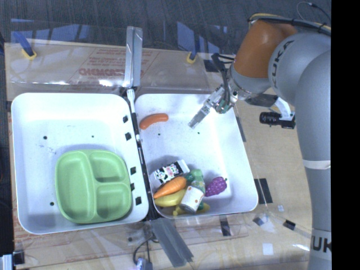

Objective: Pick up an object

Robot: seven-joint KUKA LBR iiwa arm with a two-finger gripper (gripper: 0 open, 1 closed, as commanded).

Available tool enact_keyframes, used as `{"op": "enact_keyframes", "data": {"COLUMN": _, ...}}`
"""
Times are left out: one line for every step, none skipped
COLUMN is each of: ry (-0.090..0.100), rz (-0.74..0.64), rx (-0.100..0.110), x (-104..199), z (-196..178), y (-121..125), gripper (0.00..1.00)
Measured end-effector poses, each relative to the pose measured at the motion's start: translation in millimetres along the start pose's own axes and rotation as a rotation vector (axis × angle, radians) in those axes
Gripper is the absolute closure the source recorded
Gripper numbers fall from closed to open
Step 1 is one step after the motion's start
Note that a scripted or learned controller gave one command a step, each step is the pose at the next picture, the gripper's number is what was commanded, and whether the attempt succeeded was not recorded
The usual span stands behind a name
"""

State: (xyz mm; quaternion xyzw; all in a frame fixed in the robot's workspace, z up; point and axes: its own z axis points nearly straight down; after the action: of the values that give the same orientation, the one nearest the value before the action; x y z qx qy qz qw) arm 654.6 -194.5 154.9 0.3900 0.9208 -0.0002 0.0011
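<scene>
Orange sausage-shaped toy (153,120) lies alone near far-left corner of right white bin (243,167), nearest candidate. Two-finger gripper (198,120) hovers low beside it, toward far edge, nothing between fingers; opening width cannot tell. Pick not yet done: descent, grasp, lift remain.

cam: fixed overhead, slanted down | covers both bins (22,167) | arm (306,94) enters frm right
</scene>
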Motion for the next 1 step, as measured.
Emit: {"op": "enact_keyframes", "data": {"ry": 0.004, "rz": 0.17, "rx": 0.002, "x": 33.6, "z": 64.9, "y": -32.8, "gripper": 0.0}}
